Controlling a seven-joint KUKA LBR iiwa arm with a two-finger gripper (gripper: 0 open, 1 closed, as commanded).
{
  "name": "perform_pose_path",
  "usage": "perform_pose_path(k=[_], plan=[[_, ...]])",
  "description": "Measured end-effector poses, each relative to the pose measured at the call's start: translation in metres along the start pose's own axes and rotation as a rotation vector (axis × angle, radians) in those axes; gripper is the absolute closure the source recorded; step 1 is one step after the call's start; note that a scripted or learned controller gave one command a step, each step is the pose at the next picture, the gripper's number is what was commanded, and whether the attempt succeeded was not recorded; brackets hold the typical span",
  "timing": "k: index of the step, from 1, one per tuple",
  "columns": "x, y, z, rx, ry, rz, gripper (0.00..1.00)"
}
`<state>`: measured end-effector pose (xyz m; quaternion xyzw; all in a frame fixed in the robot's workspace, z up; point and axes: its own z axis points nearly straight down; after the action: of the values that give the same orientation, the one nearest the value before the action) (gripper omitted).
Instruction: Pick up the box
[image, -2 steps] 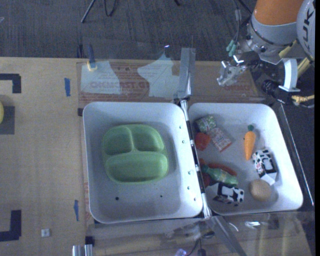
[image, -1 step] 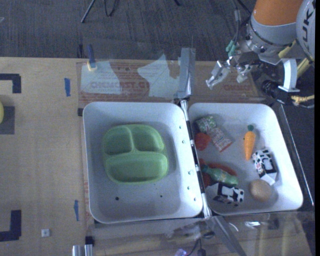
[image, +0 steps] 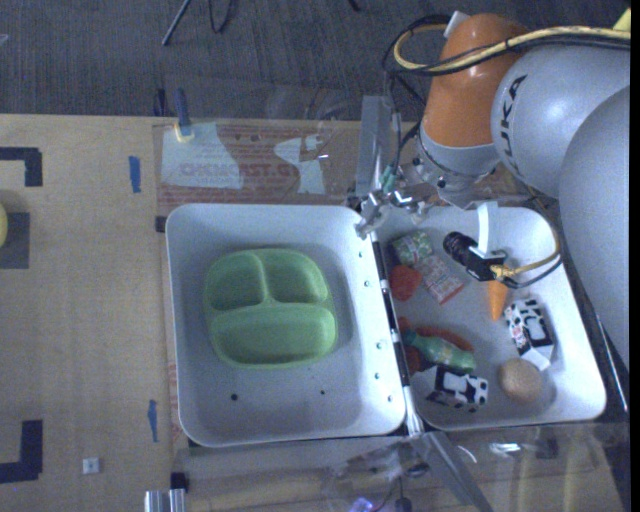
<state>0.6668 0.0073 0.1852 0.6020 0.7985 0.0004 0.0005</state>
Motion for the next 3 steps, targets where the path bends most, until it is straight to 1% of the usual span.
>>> perform_pose_path(k=[1,2,3], plan=[[0.068,0.019,-0.001,-0.003,0.0,-0.116,0.0],[0.08,0.023,-0.191,-0.004,-0.002,-0.106,0.0],[0.067,0.019,-0.077,0.0,0.0,-0.139,0.0]])
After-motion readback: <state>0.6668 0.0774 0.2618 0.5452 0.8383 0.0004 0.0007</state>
